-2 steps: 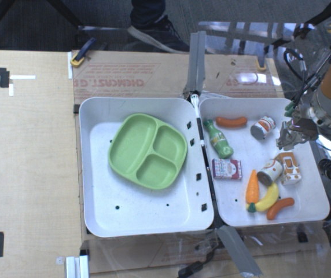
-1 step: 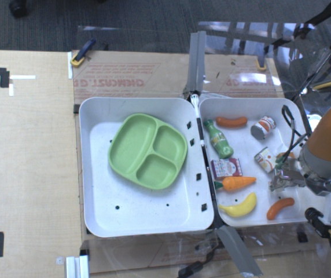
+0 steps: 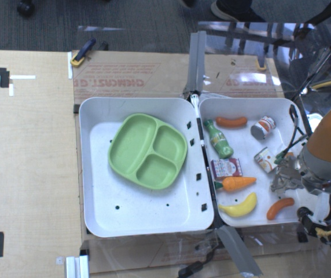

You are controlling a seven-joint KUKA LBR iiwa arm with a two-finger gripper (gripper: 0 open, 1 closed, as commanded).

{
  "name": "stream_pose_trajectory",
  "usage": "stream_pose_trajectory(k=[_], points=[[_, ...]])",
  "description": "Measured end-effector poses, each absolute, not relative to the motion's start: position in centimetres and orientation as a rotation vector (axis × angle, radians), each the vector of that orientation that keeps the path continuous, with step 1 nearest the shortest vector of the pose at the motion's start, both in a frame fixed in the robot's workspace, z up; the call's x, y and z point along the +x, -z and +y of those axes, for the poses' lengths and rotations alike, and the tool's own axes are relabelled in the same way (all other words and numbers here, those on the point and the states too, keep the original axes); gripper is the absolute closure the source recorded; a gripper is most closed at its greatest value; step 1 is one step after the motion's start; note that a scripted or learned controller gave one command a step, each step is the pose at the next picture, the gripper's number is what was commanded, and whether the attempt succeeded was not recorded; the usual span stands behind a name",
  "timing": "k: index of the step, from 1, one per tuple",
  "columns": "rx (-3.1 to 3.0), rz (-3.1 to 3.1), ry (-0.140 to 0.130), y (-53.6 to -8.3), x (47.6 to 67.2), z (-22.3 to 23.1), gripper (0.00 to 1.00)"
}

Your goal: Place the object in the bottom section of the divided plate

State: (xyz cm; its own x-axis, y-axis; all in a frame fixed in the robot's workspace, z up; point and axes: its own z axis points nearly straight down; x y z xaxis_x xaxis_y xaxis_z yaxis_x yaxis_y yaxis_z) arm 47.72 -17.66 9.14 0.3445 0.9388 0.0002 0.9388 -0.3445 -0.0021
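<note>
A green divided plate lies in the left white bin, its three sections bare. In the right bin are a sausage, a green bottle, a small can, a little carton, a pink packet, a carrot, a banana and a second sausage. My gripper hangs low at the right bin's right side, just above that second sausage and right of the carrot. Nothing shows between its fingers.
The grey arm with its orange band comes in over the right bin's right rim, trailing cables. A metal divider stands between the bins at the back. Cardboard lies behind the bins; a wooden board is at left.
</note>
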Motion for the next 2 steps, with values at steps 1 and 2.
stream_pose_trajectory(k=[1,2], points=[[-2.693,-1.61,-0.007,-9.7,48.4,-17.9,1.0],[-2.8,-1.416,-0.004,-9.1,49.6,-18.3,1.0]])
